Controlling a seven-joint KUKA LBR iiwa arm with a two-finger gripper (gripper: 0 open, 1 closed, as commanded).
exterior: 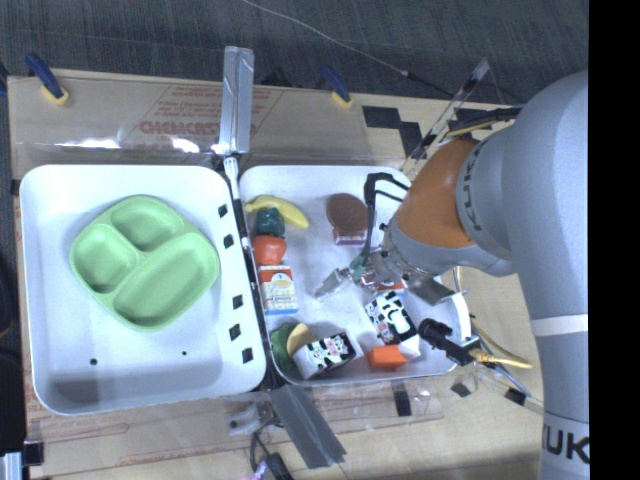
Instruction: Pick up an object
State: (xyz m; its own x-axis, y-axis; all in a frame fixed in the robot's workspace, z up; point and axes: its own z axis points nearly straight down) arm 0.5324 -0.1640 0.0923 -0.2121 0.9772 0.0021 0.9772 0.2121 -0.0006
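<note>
1. A black-and-white carton [392, 318] is lying in the right bin [300, 183], its long axis running from upper left to lower right.
2. The gripper [372, 273] is hovering just above the carton's upper end; whether it is gripping anything is hidden.
3. A green divided plate [145, 260] is sitting in the left bin [60, 368].

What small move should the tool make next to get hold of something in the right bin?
Probably a short shift toward the black-and-white carton lying just beside the tool, then a descent onto it. The tool sits over the right bin with nothing visibly between its fingers, and that carton looks like the nearest item; the banana and brown round piece lie farther off.
</note>
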